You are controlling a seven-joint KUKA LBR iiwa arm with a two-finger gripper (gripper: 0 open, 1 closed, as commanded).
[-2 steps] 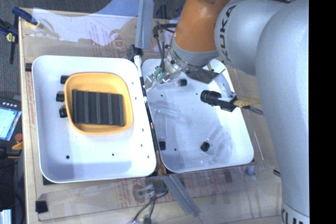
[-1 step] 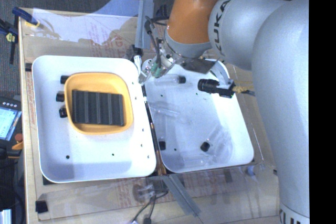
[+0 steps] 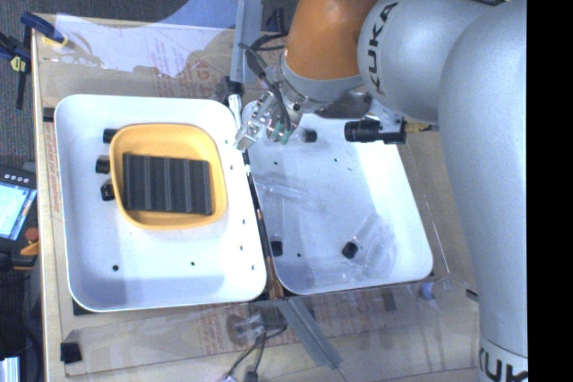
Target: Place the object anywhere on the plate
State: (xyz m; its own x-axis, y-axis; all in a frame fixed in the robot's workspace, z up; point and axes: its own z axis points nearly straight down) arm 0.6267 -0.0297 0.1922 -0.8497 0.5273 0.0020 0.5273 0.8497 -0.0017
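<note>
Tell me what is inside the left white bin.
The left shallow white bin holds a rounded yellow plate with a dark ribbed rectangular panel lying on it. Small dark spots mark the bin floor. Whatever lies beneath the plate is covered.

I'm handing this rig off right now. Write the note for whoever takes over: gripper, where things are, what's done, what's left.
Gripper: at the far inner corner of the right bin, by the gap between the bins. Too small and cluttered to tell what, if anything, is between its fingers.
Plate: yellow, with a dark ridged centre, in the left bin. Nothing rests on it.
Object: I can't identify it with confidence; something clear seems to lie in the right bin.
Done: no placement yet.
Left: confirm the grasp, carry over to the plate, release.
</note>
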